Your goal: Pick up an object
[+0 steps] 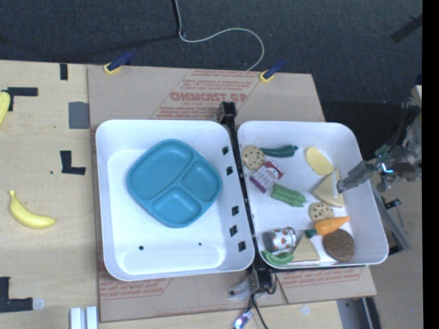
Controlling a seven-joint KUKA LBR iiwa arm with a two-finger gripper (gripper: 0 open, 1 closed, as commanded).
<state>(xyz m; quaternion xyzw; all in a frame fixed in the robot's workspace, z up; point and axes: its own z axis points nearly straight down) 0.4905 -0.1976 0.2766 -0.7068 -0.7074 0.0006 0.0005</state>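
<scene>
Two white bins are set on a cardboard-covered bench, and the light, stiff cheese wedge [329,189], beside the cookie [320,211], is best gripped across its flat sides.

- A yellow banana [29,213] lies on the bench [41,163] at the left edge of the frame, well apart from the bins.
- Another yellow item [3,107] pokes in at the far left edge, higher up; too little shows to tell what it is.
- Black tape marks [70,163] dot the bench surface on the left.
- A cardboard sheet [206,94] with red printing lies under both bins, in the middle of the frame.
- Two yellow-and-blue clamps [120,62] sit at the cardboard's upper corners, the second one [273,70] to the right.
- A thin white cable [219,36] loops across the dark floor [309,19] at the top of the frame.
</scene>
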